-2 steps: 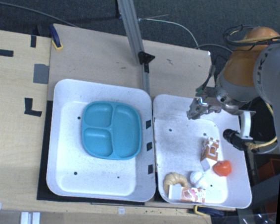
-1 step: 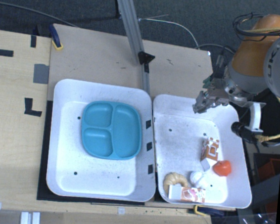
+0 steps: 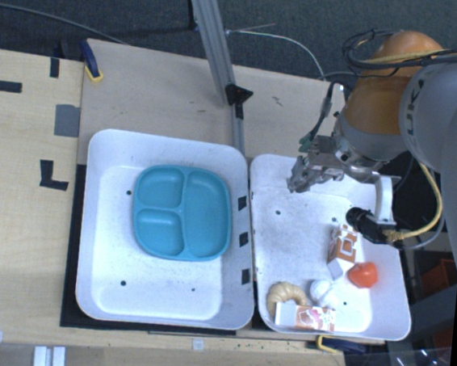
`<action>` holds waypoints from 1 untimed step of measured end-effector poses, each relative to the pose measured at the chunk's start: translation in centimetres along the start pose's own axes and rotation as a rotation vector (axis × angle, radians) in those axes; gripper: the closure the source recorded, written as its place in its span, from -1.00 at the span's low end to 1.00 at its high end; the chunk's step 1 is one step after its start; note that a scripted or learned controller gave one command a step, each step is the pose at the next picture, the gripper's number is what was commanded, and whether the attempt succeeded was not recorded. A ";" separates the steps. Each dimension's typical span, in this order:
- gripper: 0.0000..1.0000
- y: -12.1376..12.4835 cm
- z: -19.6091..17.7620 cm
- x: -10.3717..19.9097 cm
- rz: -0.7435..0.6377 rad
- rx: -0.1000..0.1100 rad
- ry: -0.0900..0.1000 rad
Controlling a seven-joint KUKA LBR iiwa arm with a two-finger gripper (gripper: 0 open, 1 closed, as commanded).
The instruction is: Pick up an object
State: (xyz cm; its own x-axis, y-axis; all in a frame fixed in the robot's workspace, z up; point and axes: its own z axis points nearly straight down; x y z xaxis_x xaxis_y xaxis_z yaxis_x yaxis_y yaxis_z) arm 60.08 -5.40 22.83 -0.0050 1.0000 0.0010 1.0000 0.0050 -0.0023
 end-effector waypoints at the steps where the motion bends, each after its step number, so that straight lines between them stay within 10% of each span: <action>1: 1.00 -0.4 1.1 5.3 -0.001 0.001 0.000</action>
State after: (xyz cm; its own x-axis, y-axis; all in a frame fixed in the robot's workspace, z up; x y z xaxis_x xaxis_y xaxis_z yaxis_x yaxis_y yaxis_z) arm 59.69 -0.14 21.78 -0.0064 1.0000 0.0011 1.0000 0.0064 -0.0031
